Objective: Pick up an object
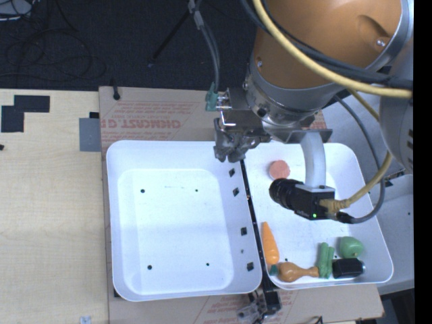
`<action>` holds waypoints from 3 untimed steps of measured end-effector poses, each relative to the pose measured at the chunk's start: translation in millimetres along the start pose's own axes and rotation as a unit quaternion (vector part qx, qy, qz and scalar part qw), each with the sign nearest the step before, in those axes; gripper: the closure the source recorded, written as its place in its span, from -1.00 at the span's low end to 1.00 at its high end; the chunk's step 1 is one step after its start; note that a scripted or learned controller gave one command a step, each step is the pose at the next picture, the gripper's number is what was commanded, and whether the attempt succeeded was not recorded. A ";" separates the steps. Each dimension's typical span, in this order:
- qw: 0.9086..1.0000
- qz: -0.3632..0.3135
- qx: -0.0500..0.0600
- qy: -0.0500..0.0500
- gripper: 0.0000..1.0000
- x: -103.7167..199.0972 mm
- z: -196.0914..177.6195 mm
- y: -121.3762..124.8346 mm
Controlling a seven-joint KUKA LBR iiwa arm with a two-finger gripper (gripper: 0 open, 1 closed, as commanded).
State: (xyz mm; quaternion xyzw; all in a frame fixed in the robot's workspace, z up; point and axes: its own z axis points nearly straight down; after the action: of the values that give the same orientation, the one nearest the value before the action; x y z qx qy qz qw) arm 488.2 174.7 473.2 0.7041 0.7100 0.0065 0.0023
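Gripper (231, 152) hangs over the divide between the two bins, near their far end; whether it is wide or narrow cannot be told from this angle, and nothing shows between its tips. Grey arm (324, 39) with its orange band reaches in from the right, and a black unit (297, 196) with a green light hangs off it on a white bracket.

Left bin (128, 181) lies on the near side of the divide. Right bin (361, 164) holds every candidate: a pink disc (279, 169) near the far end, just right of the gripper; a carrot (270, 244) along the divide; a small orange gourd (297, 271), a green pod (325, 259), a round green piece (351, 246) and a black block (347, 268), crowded in the near corner.

To do the step well, the arm probably wants a short shift right and a straight descent on the disc, which stands well apart from the rest. Jaws should likely straddle it flat and close only once low enough. The carrot, lying close to the bin wall, would leave little room for a finger; the crowded corner risks a double catch.

Writing: the cardboard (162, 113) under the bins bears red print, upside down and too blurred to read with confidence.
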 end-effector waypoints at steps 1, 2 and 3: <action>1.000 0.002 0.012 -0.005 1.00 36.7 96.0 -14.5; 1.000 0.002 0.007 -0.004 1.00 69.3 134.6 63.5; 1.000 0.007 0.012 -0.005 1.00 -9.9 160.2 3.6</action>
State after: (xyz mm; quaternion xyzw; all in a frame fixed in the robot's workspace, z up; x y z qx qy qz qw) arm 493.9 165.7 313.1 0.7092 0.7050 -0.0054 -0.0023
